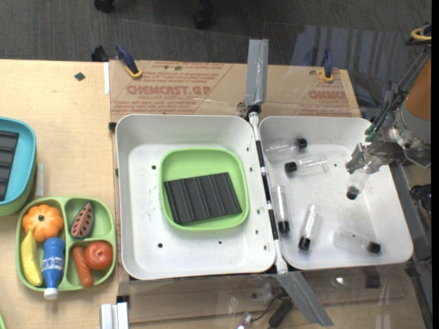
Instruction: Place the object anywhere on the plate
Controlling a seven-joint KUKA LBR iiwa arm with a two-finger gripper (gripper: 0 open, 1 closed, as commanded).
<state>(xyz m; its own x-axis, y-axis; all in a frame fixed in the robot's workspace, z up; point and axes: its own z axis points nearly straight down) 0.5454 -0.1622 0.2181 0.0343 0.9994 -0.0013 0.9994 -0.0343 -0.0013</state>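
- The gripper hangs over the right bin, well apart from the green plate, its fingers clamped on a clear vial.
- The vial hangs black cap down, above the bin floor.
- Five more vials lie in that bin.
- A dark ridged pad lies on the plate, inside the left bin.
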